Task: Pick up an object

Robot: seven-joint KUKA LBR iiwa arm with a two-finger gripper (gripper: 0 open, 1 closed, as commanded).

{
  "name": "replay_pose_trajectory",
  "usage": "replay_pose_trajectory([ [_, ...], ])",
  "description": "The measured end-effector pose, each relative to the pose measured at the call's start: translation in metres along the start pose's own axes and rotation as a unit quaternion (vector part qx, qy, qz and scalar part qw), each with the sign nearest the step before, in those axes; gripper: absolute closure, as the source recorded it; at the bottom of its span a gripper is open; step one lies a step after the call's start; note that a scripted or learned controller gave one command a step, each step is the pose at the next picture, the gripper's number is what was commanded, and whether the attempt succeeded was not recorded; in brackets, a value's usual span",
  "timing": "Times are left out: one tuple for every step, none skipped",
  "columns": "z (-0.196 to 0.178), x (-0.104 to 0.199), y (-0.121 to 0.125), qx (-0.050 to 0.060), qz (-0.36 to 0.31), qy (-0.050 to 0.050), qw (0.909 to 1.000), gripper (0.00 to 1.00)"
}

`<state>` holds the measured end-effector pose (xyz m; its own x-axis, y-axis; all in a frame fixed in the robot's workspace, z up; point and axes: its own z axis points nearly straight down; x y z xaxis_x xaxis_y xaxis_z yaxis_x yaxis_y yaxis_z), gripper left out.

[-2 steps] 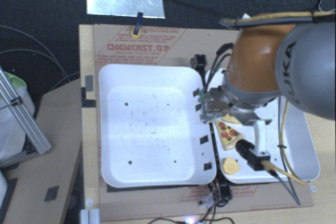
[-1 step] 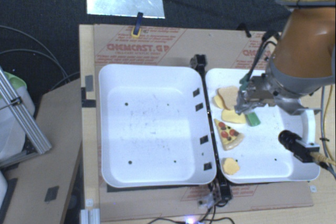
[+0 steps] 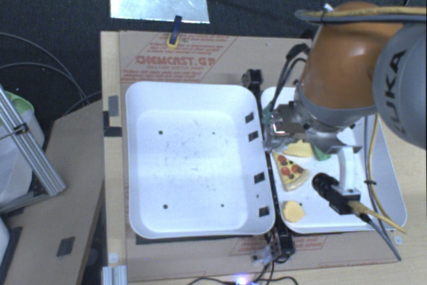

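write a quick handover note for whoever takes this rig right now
Pincer: low at the left edge of the right bin, mostly hidden under the wrist; no object can be seen in it.
Things: pizza slice, round yellow piece, yellow wedge and green piece all lie in the right bin; the wedge and green piece are partly covered by the arm.
Done: no pick that the view confirms.
Left: grasp one object, probably the pizza slice or wedge nearest the pincer, and lift it.
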<state>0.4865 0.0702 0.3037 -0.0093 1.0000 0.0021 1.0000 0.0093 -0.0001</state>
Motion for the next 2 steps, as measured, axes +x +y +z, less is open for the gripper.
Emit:
replay_pose_trajectory([
  [-0.129,-0.049,0.001,-0.009,0.005,-0.001,0.9999,1.00],
  [0.086,-0.021,-0.003,0.008,0.004,-0.001,1.0000,1.00],
])
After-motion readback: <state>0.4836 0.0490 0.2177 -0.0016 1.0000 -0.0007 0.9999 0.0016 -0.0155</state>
